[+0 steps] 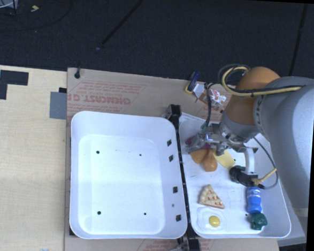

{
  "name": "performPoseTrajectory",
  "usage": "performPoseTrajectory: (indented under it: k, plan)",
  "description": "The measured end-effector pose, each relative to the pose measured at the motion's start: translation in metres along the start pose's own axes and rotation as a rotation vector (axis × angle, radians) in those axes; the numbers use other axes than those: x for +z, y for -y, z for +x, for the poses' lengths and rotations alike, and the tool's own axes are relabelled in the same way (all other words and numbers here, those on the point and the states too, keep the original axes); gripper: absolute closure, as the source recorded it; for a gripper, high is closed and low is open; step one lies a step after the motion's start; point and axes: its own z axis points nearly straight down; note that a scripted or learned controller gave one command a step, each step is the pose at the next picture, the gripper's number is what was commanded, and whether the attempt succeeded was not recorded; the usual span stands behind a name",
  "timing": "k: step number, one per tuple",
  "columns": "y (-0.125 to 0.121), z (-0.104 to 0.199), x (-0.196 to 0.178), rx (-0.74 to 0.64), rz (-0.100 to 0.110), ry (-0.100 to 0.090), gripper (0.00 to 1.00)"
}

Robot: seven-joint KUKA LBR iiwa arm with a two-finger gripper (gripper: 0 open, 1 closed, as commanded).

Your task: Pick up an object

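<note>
Two shallow white bins sit side by side on the bench; the left bin (80,144) lies apart from the arm's reach. Over the right bin (278,230), the gripper (213,144) hangs low at the far end, right above an orange-brown toy bread piece (205,159) with a yellow piece (226,159) just beside it. Whether the claw is clenched or released, I cannot tell. Nearer the front lie a pizza slice (211,197), a fried egg (213,221), a blue bottle (253,200) and a green toy (257,221).
</note>
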Motion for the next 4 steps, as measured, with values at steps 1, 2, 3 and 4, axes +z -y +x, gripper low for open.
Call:
performPoseTrajectory:
  k: [1,2,3,4]
  plan:
    - [0.003,-0.001,-0.01,0.0,0.008,-0.001,1.0]
    - [0.002,0.0,-0.029,0.0,0.003,0.0,1.0]
    - [0.013,-0.033,-0.092,0.003,-0.002,0.002,1.0]
    - [0.113,-0.036,-0.043,0.005,0.017,-0.003,1.0]
